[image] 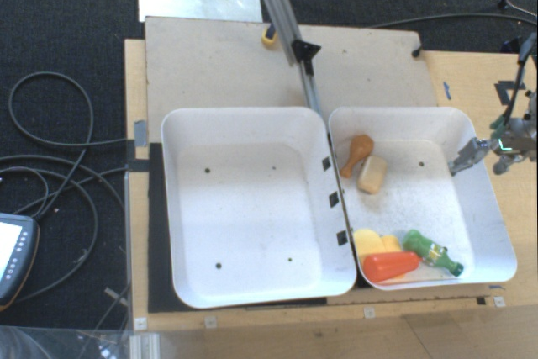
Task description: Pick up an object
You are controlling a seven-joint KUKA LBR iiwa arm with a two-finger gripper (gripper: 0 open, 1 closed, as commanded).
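Arm: enters at the right edge, mostly cut off by the frame; only the wrist end and end effector (481,154) are seen, held over the right rim of the right bin (483,206), with one grey finger (465,156) angled down and left toward the bin floor. End effector state: cannot be told, as the parts at the edge are small and blurred; nothing is seen between its fingers. Right bin contents: a brown drumstick (357,153) near the left wall, tilted; a tan block (372,174) just beside it, touching or nearly so; at the front, a yellow item (376,243) partly covered by a red pepper (389,266) lying along the front wall; a green bottle (432,253) on its side just right of these, its cap end toward the front right corner. All items lie well apart from the end effector. Left bin (181,206): white, shallow, with small dark dots on its floor. Black tabs (334,199) sit along the seam where the bins meet. Hard to make out: the yellow item's shape, the green-lit parts at the arm's end. Desk (218,63): pale wood, a lighter board under the bins' rear. A grey pole (277,0) slants down from the top to the seam. Surroundings: dark carpet, looped black cables (50,139) at left, a screen device (15,256) cut off at the left edge.
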